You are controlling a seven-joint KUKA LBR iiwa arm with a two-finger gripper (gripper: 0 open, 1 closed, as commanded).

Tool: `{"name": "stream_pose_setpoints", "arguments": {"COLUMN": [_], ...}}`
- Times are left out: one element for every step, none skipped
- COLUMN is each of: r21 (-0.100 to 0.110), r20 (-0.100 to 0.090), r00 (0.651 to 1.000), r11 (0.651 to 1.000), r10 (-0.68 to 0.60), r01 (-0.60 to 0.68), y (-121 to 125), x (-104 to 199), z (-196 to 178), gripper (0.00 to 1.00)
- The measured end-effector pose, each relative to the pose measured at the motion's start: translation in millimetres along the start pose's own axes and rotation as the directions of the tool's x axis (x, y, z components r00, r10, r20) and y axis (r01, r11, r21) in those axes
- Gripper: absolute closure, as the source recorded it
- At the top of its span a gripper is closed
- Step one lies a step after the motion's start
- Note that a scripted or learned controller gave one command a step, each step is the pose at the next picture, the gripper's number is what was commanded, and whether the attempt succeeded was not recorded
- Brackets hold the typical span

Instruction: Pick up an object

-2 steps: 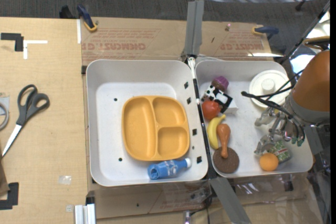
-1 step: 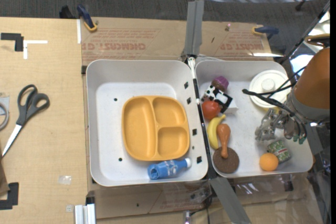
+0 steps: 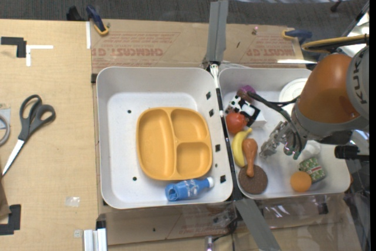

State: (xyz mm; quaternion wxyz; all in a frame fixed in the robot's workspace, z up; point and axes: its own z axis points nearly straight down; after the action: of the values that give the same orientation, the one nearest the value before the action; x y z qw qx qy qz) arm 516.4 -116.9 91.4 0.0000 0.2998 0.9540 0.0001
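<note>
a: where's the gripper [image 3: 281, 146] sitting right now?

b: over the right bin [image 3: 329, 185], hanging from the grey arm with the orange band [image 3: 329, 88]. it points down and to the left, into the middle of that bin.

a: are the fingers clamped on anything?

b: i cannot tell how they stand. the metal tips are a blur of shiny parts, and nothing shows plainly between them.

a: so what lies closest to them?

b: the toy drumstick [image 3: 251, 155], just to their left, near but apart as far as i can see. its lower end rests on a brown round disc [image 3: 254, 181] at the bin's front. a banana [image 3: 238, 147] lies against the drumstick's left side, and a red tomato [image 3: 235, 122] sits just above the banana.

a: anything on the other side of the fingers?

b: an orange ball [image 3: 301, 181] below and to the right, beside a small green and red packet [image 3: 313, 168]. both are apart from the tips. a black and white item [image 3: 243, 107] lies up near the tomato, with a purple piece [image 3: 245, 91] above it.

a: and the left bin [image 3: 117, 144]?

b: it holds a yellow divided tray [image 3: 174, 143] and a blue bottle [image 3: 188, 188] lying on its side at the front. scissors [image 3: 28, 123] rest on the bench well off to the left.
</note>
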Motion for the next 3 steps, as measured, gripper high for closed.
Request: {"name": "stream_pose_setpoints", "arguments": {"r21": [0.0, -0.001, 0.0], "r20": [0.004, 0.006, 0.007], "r00": [0.992, 0.997, 0.983], "r11": [0.992, 0.997, 0.984], "r10": [-0.127, -0.071, -0.181], "r01": [0.127, 0.071, 0.181], "y": [-25.7, 34.2, -18.2], "x": [-83.6, -71.4, -148.1], "z": [-111.8, -12.6, -103.1], "gripper": [1.0, 1.0, 1.0]}}
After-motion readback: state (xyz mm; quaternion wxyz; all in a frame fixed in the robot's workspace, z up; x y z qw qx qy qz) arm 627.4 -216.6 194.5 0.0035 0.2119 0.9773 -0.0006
